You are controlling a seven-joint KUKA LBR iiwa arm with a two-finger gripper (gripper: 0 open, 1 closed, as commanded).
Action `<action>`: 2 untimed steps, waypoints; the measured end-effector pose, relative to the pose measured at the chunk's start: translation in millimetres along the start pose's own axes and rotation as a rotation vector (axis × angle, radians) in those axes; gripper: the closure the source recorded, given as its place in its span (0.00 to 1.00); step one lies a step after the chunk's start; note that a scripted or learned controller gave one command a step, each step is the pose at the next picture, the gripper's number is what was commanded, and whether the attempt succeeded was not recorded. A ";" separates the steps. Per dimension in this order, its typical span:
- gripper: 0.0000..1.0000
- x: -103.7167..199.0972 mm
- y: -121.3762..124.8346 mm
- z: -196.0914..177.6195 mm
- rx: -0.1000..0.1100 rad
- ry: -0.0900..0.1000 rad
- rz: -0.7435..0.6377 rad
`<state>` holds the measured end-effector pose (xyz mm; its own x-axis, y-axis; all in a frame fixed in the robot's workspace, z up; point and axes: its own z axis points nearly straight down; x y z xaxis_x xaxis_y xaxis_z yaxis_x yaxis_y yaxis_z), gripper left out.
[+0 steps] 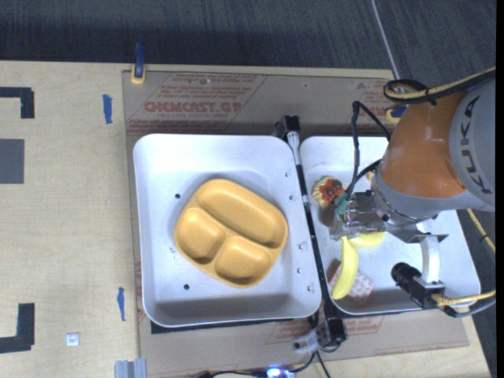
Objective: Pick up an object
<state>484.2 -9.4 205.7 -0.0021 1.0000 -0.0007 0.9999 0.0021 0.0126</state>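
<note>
A yellow banana (345,272) lies in the right bin (463,278) along its left wall, its upper end curving right under the arm's wrist. My gripper (356,220) hangs low over that upper end, and the wrist hides its tips. Just up and left of the gripper sits a small red and yellow object (327,189). A small pinkish packet (363,288) peeks out beside the banana's lower end. The orange band and grey body of the arm cover much of the right bin.
The left bin (157,211) holds a large yellow three-compartment dish (230,231) near its middle. A black divider (303,203) runs between the two bins. A black cylinder (411,282) with cables juts from the arm over the right bin's front.
</note>
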 end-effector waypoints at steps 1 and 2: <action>1.00 0.2 1.9 -10.3 -0.005 -0.001 -0.002; 1.00 -79.5 -5.3 21.0 0.014 0.001 0.003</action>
<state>479.3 -88.9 184.7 0.0006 1.0000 0.0004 1.0000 -0.0006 -0.0012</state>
